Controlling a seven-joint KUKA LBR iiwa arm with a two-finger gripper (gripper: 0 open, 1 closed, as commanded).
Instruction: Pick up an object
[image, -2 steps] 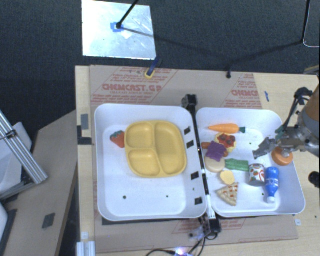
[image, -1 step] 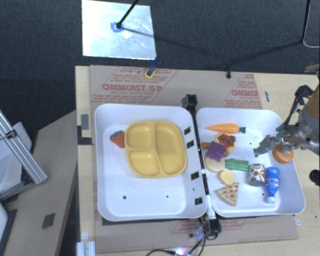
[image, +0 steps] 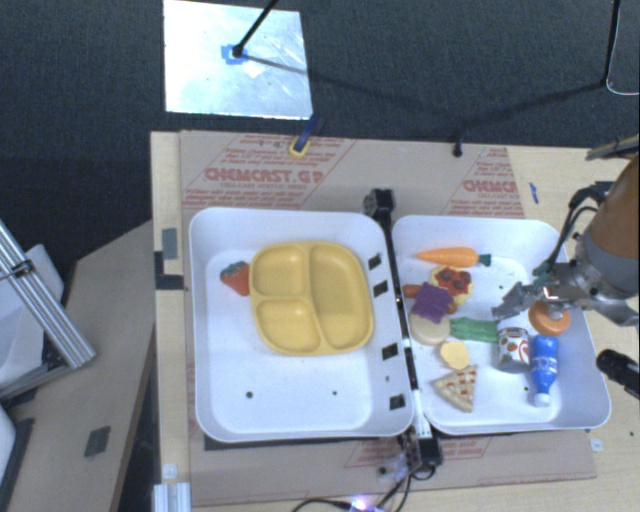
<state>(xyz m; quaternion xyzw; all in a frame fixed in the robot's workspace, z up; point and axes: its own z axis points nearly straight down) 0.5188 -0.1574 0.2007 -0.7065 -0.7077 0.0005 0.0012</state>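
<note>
Left bin (image: 215, 400) has a strawberry (image: 236, 277) beside the yellow tray (image: 310, 298). Right bin (image: 580, 400): carrot (image: 452, 257), pizza slice (image: 457, 386), can (image: 513, 348), blue bottle (image: 543, 367). Gripper (image: 528, 297) hovers just above the can w/ nothing between its spread fingers; orange object (image: 550, 319) is just right of it.
</note>
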